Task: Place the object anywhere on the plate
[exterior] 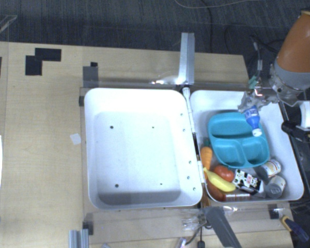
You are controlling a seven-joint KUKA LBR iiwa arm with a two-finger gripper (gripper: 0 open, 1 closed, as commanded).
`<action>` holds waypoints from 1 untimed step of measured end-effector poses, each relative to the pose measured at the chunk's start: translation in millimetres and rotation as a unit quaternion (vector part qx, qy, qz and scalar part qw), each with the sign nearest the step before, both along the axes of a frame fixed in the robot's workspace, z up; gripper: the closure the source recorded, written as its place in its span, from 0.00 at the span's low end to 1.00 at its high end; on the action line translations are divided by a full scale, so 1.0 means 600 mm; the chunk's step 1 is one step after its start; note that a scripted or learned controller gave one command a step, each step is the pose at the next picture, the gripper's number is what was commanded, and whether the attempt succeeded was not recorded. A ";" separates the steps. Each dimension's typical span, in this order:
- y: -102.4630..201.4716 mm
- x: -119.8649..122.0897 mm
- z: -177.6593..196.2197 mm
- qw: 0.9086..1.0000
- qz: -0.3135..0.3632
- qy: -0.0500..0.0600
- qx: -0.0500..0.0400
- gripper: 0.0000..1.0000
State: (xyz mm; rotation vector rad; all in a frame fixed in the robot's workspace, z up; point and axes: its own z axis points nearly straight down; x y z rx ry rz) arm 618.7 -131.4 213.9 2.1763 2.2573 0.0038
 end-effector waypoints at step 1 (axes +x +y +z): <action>0.088 -0.044 0.016 0.996 -0.093 0.001 0.002 1.00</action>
